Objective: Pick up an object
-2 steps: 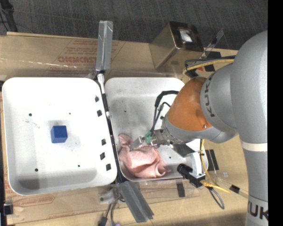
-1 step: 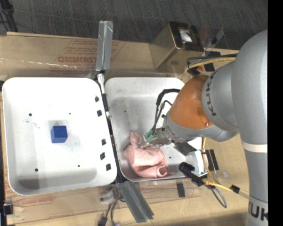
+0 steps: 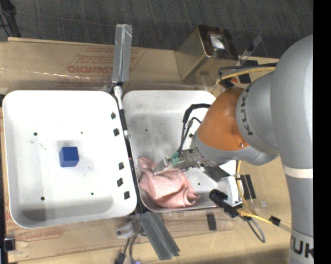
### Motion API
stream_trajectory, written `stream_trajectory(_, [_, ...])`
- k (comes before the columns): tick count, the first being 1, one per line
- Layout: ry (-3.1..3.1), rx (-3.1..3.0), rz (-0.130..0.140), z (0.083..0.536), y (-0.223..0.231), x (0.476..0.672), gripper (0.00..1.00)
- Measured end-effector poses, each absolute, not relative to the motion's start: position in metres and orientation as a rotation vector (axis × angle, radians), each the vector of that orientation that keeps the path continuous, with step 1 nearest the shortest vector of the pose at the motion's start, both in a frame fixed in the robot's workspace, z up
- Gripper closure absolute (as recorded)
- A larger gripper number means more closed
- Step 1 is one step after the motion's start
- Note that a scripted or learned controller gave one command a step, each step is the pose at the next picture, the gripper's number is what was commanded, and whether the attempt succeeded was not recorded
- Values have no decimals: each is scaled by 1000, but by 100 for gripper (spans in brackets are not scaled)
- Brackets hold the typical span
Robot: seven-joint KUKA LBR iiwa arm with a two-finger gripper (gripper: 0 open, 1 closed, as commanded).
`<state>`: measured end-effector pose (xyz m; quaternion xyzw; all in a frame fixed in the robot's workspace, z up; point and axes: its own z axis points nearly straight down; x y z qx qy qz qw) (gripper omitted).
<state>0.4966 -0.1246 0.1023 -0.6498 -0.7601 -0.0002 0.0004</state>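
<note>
— Hovering where?
— The gripper (image 3: 175, 161) hangs in the right bin (image 3: 154, 106), just above the pink cloth (image 3: 164, 186) at its near edge.
— Its grip?
— Cannot tell.
— The blue cube (image 3: 69, 156)?
— Left bin (image 3: 55, 106).

A robotics lab or test cell is suggested. Two white bins (image 3: 22, 147) are set side by side on a bench covered with flattened cardboard (image 3: 60, 65), a grey industrial arm (image 3: 281, 109) is mounted beside them, and loose cables (image 3: 256, 219) are seen above dark carpet (image 3: 154, 4).
</note>
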Motion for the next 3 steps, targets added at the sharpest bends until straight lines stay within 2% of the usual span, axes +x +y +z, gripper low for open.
stream_trajectory(1, [-2392,-2034,1,112,-124,497,100])
stream_trajectory(2, [-2393,-2035,1,112,-124,497,0])
stream_trajectory(3, [-2389,-2036,2,92,-112,496,0])
